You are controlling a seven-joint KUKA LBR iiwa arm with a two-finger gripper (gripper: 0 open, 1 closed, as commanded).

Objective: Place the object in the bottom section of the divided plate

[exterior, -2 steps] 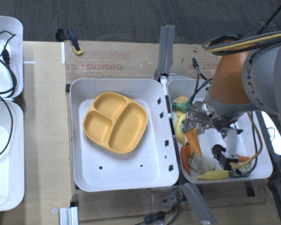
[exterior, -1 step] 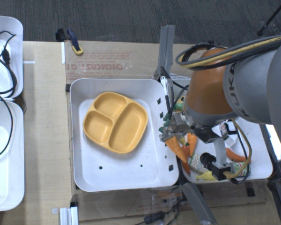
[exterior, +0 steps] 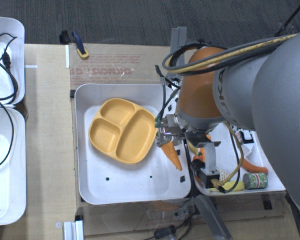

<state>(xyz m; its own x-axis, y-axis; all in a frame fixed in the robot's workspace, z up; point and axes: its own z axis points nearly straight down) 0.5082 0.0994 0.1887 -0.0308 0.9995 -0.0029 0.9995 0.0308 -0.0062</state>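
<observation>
white basin with black cables (exterior: 2,79): at the far left edge of the scene, apart from the bench.

blue-handled clamp (exterior: 79,44): on the bench's far edge, left of centre, beyond the bins.

left bin (exterior: 90,184): shallow, white, rounded corners; a few small dark specks on its near floor.

divided plate (exterior: 123,130): yellow-orange, three compartments, lying flat in the left bin toward its far side, turned at a slant. nothing rests in any of its sections.

carrot (exterior: 171,154): orange, cone-shaped, tip pointing to the near right. it hangs just right of the plate's right rim, over the right side of the left bin, outside the plate.

gripper (exterior: 166,136): at the carrot's wide end, just right of the plate; its fingers are clenched on the carrot's top.

arm (exterior: 250,89): grey with an orange band, reaching in from the right and covering much of the right bin; black and yellow cables loop over it.

right bin (exterior: 275,184): white, mostly hidden by the arm. at its near right lie a green can (exterior: 255,180), a yellow item (exterior: 232,186) and an orange-red item (exterior: 252,165), each partly hidden.
</observation>
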